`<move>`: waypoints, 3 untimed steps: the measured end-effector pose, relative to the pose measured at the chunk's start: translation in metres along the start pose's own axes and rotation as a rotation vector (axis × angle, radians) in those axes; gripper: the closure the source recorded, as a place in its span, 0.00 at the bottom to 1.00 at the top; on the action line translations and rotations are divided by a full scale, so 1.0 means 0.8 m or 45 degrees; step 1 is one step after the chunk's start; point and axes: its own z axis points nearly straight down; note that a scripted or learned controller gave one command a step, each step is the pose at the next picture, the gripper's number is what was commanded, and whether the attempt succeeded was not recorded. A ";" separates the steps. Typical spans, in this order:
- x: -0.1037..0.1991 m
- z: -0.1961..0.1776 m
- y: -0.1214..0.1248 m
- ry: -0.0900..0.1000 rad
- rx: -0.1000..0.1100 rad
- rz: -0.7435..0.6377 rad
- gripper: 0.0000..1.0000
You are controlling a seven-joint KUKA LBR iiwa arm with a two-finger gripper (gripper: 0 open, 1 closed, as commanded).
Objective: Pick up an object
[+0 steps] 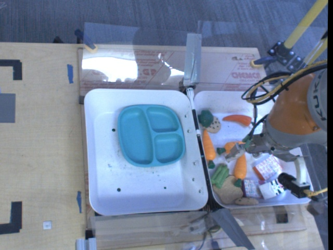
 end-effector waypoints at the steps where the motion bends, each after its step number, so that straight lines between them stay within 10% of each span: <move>1: -0.018 0.013 -0.022 0.004 0.011 0.013 0.00; 2: -0.019 -0.001 -0.020 0.001 0.004 0.015 1.00; 3: 0.096 -0.112 0.066 0.007 0.004 -0.028 1.00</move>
